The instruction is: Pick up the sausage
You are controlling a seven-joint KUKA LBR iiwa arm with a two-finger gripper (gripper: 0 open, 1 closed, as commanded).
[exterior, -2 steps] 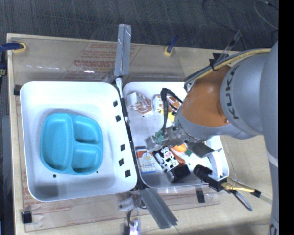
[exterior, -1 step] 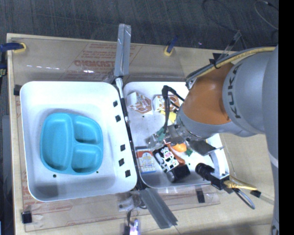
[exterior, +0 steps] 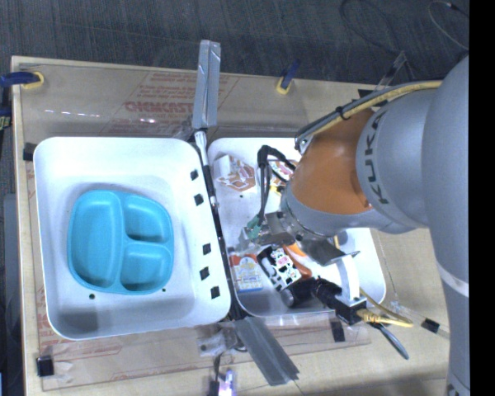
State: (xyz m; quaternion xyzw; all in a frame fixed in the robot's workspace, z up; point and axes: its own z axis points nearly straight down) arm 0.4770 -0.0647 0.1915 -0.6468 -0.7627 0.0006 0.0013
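- Reaching in from the view's right, the arm point(exterior: 346, 172) is bending low over the right bin point(exterior: 231, 151), and its wrist is covering most of it.
- The gripper point(exterior: 266, 233) is pointing down into clutter near the bin's middle. Whether it is apart or together I cannot tell, since the wrist is hiding it.
- I am not making out the sausage for certain. An orange sliver point(exterior: 300, 254) is peeking out just beside the gripper, toward the view's bottom, and may be it.
- A carton point(exterior: 247, 272) and a black-and-white piece point(exterior: 279, 264) are lying just below the gripper in the view.
- A packet point(exterior: 235, 174) is lying beyond the gripper, near the far wall.
- A blue plate point(exterior: 120, 242) is sitting in the left bin point(exterior: 49, 221), well apart from the gripper.
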